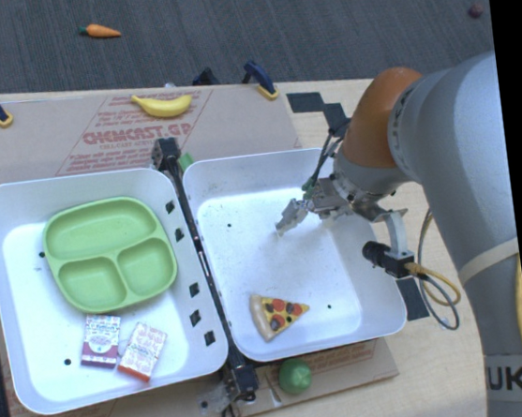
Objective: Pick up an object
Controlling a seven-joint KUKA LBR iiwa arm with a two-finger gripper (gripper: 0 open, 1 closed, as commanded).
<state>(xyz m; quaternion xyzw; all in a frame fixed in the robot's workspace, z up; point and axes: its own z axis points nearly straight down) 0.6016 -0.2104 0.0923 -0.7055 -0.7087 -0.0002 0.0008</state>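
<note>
White plastic makes up both shallow bins on the bench, the left bin (9, 309) and the right bin (386, 303) meeting along a black seam down the middle. In the right bin a pizza slice (276, 313) lies flat toward 6 o'clock, well apart from the gripper (288, 221), which hangs over the bin's floor at about 12 o'clock of the slice; nothing sits between its tips, and whether they are spread or pressed together I cannot tell at this slant. The grey arm (441, 133) reaches in from 3 o'clock, its orange band (376, 127) above the wrist. The left bin carries a green divided tray (108, 252) in its upper half and, at 6 o'clock of the tray, two small packets (124, 345) lying side by side (one darker, one paler). Outside the bins, a banana (162, 103) rests on the cardboard at 12 o'clock, a green ball (295, 375) sits just past the right bin's near rim, and a carrot (102, 30) lies on the floor beyond the bench.
</note>
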